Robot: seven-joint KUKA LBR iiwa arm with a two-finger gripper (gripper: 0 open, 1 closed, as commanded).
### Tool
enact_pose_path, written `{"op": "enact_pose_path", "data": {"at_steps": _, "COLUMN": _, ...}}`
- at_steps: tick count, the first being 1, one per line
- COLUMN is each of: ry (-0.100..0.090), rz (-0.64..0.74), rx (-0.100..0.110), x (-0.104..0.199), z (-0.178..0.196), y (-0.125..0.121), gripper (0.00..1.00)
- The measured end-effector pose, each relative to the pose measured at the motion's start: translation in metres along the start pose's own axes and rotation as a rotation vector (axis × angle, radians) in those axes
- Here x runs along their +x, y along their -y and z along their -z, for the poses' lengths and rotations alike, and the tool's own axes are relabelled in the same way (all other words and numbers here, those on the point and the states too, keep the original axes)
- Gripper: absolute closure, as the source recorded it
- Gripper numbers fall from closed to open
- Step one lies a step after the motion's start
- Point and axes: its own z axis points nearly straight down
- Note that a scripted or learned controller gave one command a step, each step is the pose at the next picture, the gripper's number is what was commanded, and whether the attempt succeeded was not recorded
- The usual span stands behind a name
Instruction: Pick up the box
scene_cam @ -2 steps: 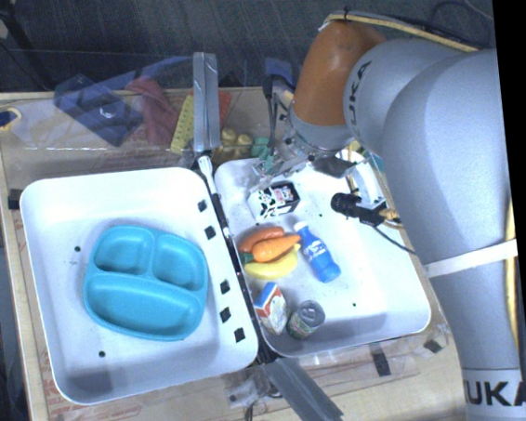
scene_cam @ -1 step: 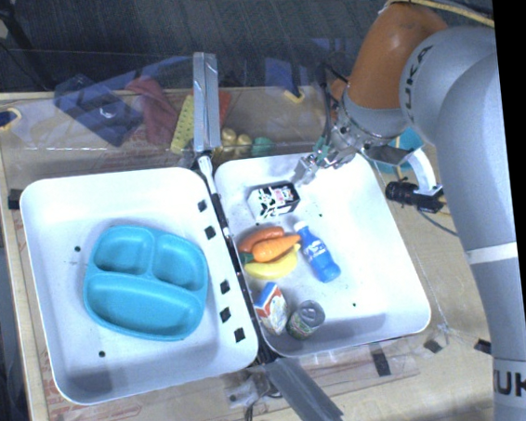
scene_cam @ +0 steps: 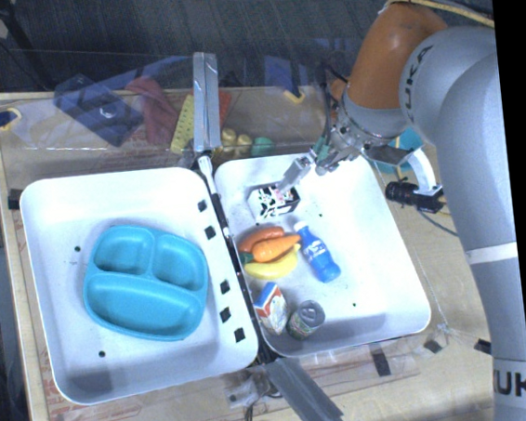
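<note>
Nearest, a can (scene_cam: pixel 305 318) touches the box (scene_cam: pixel 270 307) at the right bin's (scene_cam: pixel 402 274) front: light, crushable card; take its flat sides. Gripper (scene_cam: pixel 285 191) hovers over a patterned object (scene_cam: pixel 272 201); jaw opening I cannot tell.

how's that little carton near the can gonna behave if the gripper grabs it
The carton looks like thin card, so probably light and likely to crush under a hard squeeze. It leans against the can and bin wall, so a push may tip it.
</note>
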Motion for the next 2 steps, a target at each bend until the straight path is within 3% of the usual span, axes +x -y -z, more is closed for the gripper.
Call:
{"op": "enact_pose_path", "data": {"at_steps": 1, "ry": 0.014, "rz": 0.34, "rx": -0.015, "x": 0.025, "z": -0.053, "y": -0.016, "gripper": 0.0}}
{"op": "enact_pose_path", "data": {"at_steps": 2, "ry": -0.003, "rz": 0.349, "rx": -0.003, "x": 0.029, "z": -0.042, "y": -0.016, "gripper": 1.0}}
